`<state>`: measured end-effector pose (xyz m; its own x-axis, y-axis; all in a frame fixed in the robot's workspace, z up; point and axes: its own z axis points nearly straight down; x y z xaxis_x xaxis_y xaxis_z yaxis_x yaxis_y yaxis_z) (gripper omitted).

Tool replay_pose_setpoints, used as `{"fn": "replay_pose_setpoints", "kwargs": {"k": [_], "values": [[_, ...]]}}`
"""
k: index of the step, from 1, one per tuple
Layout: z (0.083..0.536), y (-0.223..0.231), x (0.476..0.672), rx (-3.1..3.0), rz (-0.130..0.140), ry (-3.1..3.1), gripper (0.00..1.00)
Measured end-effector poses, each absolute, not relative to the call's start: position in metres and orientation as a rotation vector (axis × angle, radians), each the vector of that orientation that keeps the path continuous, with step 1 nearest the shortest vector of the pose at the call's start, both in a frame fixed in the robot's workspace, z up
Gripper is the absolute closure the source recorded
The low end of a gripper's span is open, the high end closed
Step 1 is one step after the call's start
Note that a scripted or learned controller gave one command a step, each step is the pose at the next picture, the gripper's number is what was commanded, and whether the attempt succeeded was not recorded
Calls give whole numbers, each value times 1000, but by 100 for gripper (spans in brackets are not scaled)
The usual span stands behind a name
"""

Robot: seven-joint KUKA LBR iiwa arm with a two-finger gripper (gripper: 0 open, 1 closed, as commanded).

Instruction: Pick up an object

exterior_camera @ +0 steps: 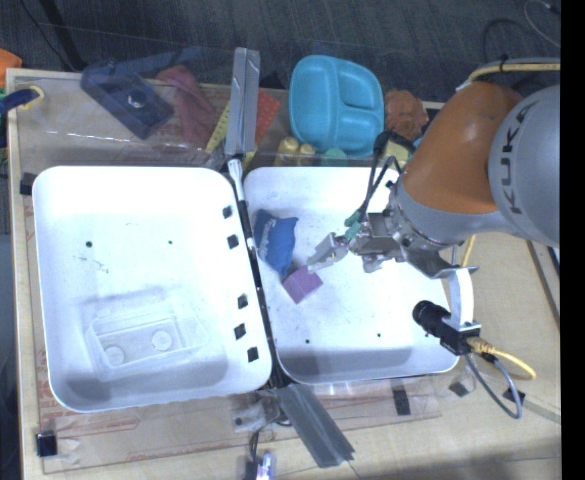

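Reaching in from the right side of the camera view, 1 grey robot arm (pixel 517 168) with a broad orange band above its wrist stretches over the right bin (pixel 372 353) of 2 shallow white bins set side by side on a bench (pixel 32 128). Its gripper (pixel 324 255) points toward the left, low over the bin floor, with its tip just beside a small purple block (pixel 302 285) that lies near the bin's left wall. The purple block sits apart from the tip, not between the fingers. Whether the claw is spread or pressed together cannot be told, since the tip is small and blurred against the white floor. Just above the purple block, close to the same wall, lies a blue object (pixel 276 240) with a soft, folded look; it nearly touches the block. The left bin (pixel 62 198) holds a clear plastic container (pixel 137 336) in its lower part, faint against the white, with 2 round marks on it. Beyond the bins, along the far edge of the bench, a light blue tray (pixel 336 104) with 2 hollows rests near the middle, a brown lump (pixel 405 113) sits to its right, and a dark blue-grey object (pixel 127 96) lies to the left. A black plug with a yellow cable (pixel 472 343) hangs from the arm near the right bin's lower right corner.
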<state>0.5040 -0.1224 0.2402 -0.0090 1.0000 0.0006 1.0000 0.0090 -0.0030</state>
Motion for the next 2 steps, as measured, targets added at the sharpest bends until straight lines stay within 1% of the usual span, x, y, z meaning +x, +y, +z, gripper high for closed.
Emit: {"fn": "replay_pose_setpoints", "kwargs": {"k": [1, 2], "values": [[131, -117, 525, -2179, 3, -2260, 0], [93, -115, 558, -2253, 7, -2200, 0]]}}
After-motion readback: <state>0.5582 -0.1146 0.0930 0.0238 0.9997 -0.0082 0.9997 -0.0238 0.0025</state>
